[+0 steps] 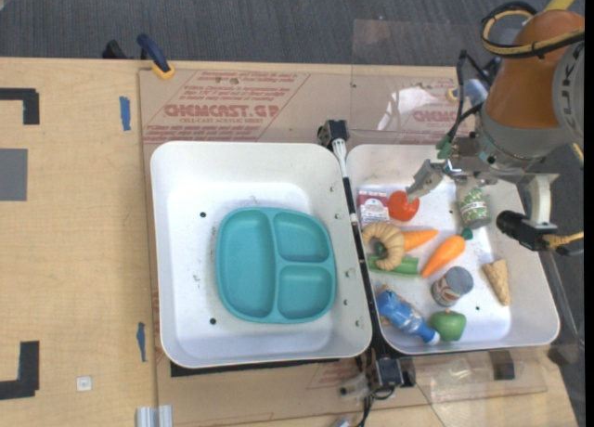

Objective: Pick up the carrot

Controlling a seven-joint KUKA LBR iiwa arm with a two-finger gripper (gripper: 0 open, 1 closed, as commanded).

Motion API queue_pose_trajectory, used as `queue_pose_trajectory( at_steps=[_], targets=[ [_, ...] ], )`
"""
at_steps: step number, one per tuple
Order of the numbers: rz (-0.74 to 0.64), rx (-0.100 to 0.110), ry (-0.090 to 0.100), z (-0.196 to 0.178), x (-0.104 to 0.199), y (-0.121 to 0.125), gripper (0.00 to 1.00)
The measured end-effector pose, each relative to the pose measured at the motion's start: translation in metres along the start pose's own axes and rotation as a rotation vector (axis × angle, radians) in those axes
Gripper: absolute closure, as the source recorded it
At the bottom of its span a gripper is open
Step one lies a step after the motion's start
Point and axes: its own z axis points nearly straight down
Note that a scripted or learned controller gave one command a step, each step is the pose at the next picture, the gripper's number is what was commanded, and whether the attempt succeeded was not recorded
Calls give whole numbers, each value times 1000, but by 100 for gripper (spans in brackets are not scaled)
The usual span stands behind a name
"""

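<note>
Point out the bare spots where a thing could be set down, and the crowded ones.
Free: the left bin floor ringing the teal divided plate, and the plate's three compartments. Also the right bin strip between the cone and its right wall. Crowded: the right bin's middle, around the carrot, croissant and can.

Arm (534, 72) cut off by right picture edge, hides right bin's (534, 323) far-right corner; label on small box (373, 205) too small to read.
</note>
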Motion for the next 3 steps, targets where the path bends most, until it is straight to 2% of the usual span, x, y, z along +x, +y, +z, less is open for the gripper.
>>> queue_pose_trajectory(
  at_steps=[1, 2, 3],
  targets=[
    [-186, -22, -6, 66, -15, -37, 0],
    [-96, -13, -5, 99, -34, -76, 0],
    [-112, -14, -4, 98, 10, -118, 0]
  ],
)
